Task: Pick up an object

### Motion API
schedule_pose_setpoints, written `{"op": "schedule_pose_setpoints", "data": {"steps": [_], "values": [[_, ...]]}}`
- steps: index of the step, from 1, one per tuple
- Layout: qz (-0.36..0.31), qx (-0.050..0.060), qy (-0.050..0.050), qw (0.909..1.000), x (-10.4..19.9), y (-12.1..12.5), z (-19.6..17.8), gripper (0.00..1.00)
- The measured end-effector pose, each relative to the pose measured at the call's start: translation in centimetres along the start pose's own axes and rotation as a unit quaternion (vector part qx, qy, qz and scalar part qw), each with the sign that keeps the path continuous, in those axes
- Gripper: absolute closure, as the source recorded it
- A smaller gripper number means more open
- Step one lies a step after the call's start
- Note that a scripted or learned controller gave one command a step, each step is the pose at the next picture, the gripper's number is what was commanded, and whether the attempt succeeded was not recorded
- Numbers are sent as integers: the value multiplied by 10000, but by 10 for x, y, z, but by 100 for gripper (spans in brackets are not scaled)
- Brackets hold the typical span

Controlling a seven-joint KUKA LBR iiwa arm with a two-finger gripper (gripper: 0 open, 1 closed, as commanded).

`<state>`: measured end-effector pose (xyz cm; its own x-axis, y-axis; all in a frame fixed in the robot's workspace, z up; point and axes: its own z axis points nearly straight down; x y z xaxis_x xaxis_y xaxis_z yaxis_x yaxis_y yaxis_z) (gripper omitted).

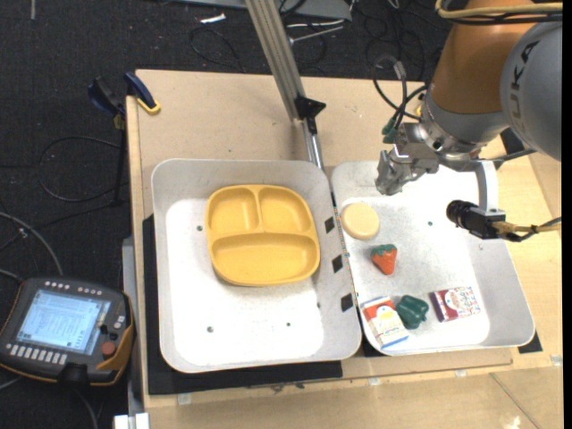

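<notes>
The gripper [391, 179] hangs over the back of the right bin [500, 275], and I cannot tell how it is set from here. Nothing is in it.

Just below it lies a pale round disc [361, 221], like a cookie. It looks light and hard, a bit smooth, so a pinch across its sides seems best.

Next comes a small red strawberry [384, 258], bumpy and maybe plastic, easy to squeeze around the middle. Near the front edge sit a little white and red box [384, 322], a dark green lump [412, 310] touching it, and a flat red packet [455, 304]. The packet looks thin and tricky to grab.

In the left bin [179, 239] rests a yellow tray [263, 234] with three parts, shiny and stiff.
</notes>
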<state>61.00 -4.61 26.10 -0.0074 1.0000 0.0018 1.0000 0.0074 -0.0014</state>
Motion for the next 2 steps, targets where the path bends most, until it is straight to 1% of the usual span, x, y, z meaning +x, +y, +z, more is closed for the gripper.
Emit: {"op": "schedule_pose_setpoints", "data": {"steps": [1, 2], "values": [[3, 10, -3, 10000, 42, -33, 17, 100], [-4, 3, 1, 10000, 87, -59, 10, 100]]}}
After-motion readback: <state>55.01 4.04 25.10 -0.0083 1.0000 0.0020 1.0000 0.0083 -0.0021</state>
